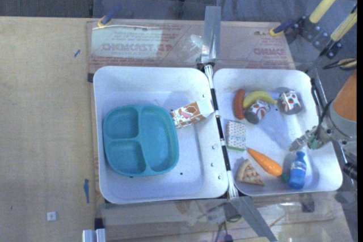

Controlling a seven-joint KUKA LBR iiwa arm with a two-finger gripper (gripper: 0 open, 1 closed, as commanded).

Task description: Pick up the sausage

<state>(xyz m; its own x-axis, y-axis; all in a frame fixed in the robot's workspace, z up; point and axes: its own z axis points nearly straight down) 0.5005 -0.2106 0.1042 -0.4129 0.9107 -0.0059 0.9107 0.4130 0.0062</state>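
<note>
- Claw of pale metal sits at the right side of the right-hand shallow white plastic bin, just inside its right wall; at this size and slant I cannot tell how it is set, and nothing is visibly caught in it.
- Nearest things: a small blue plastic bottle with a white cap stands just below the claw, and an orange carrot-shaped toy lies slantwise to the bottle's left.
- Bare white bin floor separates the claw from the cluster at the bin's top.
- Target: the short reddish-brown sausage lies in the upper left part of the same bin, near the seam between the two bins.
- Direction: from the claw it lies leftward and toward the top of the view, well apart.
- Long axis: it runs nearly up and down the view, leaning slightly.
- Crowding: a curved yellow banana toy touches or nearly touches the sausage's right side, so the left flank looks freer for a grasp across the short width.
</note>
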